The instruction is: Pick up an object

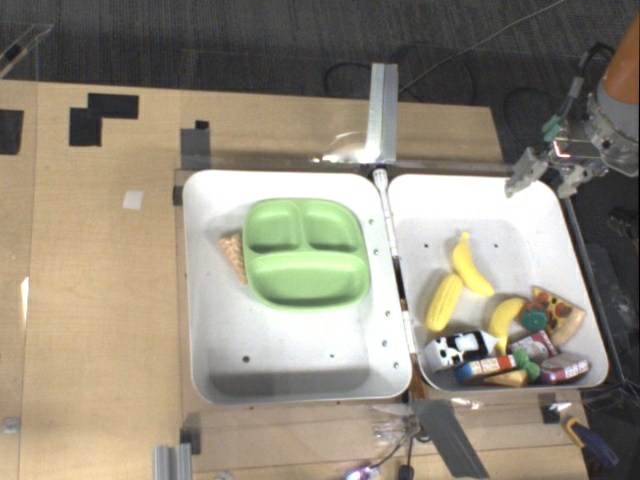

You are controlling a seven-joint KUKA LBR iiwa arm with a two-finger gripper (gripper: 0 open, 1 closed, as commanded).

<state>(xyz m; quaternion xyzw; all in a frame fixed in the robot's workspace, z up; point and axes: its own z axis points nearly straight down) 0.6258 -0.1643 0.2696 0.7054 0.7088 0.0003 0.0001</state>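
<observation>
I can't read any text, brand, number or sign from here. The small packages (500, 366) in the right bin (560, 230) carry coloured print, but it is too small and blurred for me to make out a single letter.

One fixed camera looks down aslant on both bins (300, 388).

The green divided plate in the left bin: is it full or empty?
Empty. All three compartments of the green divided plate show bare green; a tan item lies beside its left edge, not in it.
</observation>
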